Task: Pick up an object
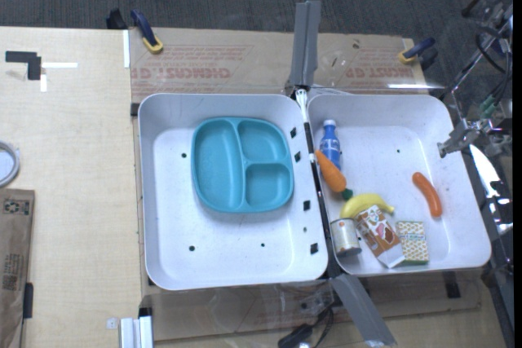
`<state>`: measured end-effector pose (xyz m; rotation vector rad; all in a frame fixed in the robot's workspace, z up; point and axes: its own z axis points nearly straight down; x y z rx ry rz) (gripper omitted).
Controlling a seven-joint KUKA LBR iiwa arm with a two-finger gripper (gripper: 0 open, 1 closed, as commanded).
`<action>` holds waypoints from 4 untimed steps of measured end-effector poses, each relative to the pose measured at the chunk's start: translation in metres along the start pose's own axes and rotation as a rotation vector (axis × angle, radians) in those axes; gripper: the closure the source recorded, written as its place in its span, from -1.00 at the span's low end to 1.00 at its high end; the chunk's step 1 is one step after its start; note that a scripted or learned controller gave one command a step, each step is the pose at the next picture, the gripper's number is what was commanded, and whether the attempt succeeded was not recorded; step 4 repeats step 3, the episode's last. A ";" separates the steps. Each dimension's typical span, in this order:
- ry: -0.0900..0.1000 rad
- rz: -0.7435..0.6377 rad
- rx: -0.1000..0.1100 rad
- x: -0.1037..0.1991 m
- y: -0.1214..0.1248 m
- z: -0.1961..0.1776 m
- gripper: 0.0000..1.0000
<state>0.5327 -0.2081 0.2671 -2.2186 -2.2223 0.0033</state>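
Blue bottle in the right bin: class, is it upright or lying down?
Lying down. The bottle rests flat on the bin floor, white cap pointing toward the far wall.

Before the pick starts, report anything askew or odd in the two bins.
Nothing looks spilled or damaged. The right bin is untidy: the bottle, carrot, banana, can and cartons crowd its left side, some touching, while the sausage lies apart. The blue plate sits flat in the left bin.
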 end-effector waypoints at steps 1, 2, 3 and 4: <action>0.011 -0.097 0.005 -0.009 -0.051 0.161 -1.00; 0.015 -0.053 0.003 -0.005 -0.028 0.177 -1.00; 0.007 -0.049 0.000 -0.008 -0.028 0.167 1.00; 0.007 -0.049 0.000 -0.008 -0.028 0.167 1.00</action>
